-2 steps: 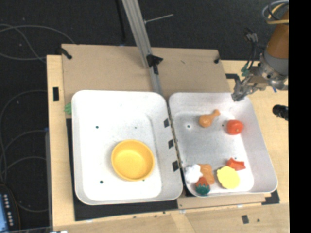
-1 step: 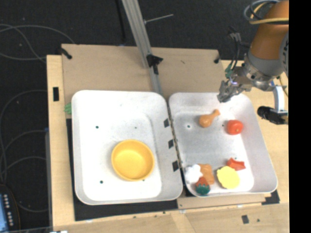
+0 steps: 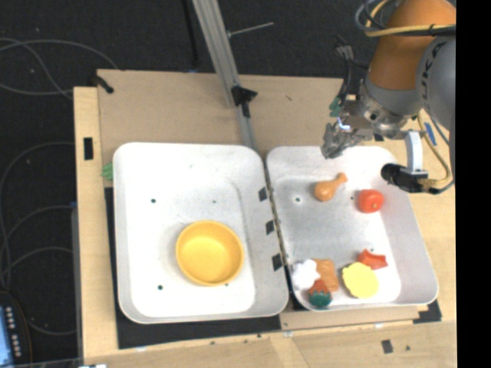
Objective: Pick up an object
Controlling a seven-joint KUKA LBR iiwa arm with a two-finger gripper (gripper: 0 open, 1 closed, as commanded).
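A: So, from the overhead camera, where is the gripper point(image 3: 335, 146)?

B: Hanging over the right bin point(image 3: 399, 228)'s far rim, carrying nothing; open or shut, I cannot tell. The orange drumstick toy point(image 3: 330, 187) lies just below it, probably the target.

Arm point(image 3: 410, 44) cut at right edge

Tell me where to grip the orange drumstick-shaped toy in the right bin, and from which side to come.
Grip the drumstick-shaped toy across its narrow handle end, which points up and to the right; the rounded end looks too wide. It lies flat and alone on the right bin floor, so coming straight down probably works best, fingers set across the long axis. The gripper hangs just above it, near the bin's far rim.
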